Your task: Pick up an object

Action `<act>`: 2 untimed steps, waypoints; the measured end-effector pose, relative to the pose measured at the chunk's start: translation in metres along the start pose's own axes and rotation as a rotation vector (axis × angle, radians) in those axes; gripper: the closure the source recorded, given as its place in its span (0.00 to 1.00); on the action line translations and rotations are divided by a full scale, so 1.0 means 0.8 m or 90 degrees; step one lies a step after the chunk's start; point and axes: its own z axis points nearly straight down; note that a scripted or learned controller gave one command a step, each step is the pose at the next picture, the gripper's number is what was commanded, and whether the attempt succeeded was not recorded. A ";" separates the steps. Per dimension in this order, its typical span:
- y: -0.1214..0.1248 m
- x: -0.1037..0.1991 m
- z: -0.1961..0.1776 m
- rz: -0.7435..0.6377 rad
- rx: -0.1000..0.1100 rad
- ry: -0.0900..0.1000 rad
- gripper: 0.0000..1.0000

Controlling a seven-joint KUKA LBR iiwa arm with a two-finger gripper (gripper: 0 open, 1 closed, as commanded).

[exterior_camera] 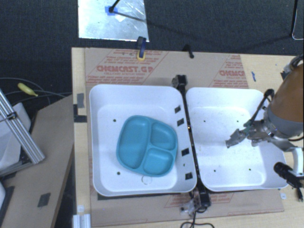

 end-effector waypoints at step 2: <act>-0.010 -0.085 0.070 0.002 -0.002 -0.002 0.00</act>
